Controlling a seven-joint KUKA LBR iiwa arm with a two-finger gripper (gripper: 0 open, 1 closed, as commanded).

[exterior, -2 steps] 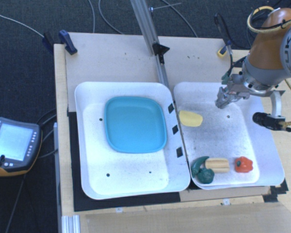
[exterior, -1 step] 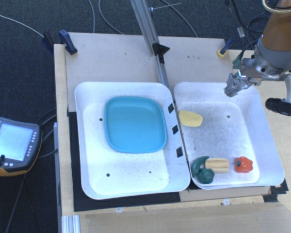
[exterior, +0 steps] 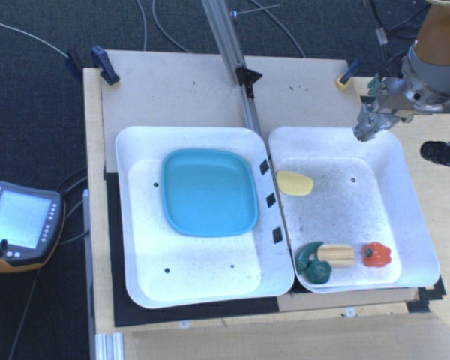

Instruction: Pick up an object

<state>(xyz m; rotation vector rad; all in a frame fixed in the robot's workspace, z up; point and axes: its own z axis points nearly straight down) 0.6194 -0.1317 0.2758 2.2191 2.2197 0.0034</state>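
pincer above right bin's rim

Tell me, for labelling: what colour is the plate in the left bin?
Light blue plate; camera view.

One fixed camera looks down slantwise on both bins, probably from the bench's front.

A pale wooden bench carried two shallow white bins side by side, the left bin and the right bin, their inner rims touching. A black mat lay under the left bin, showing along its near and left edges. Blue clamps gripped the bench's far edge.
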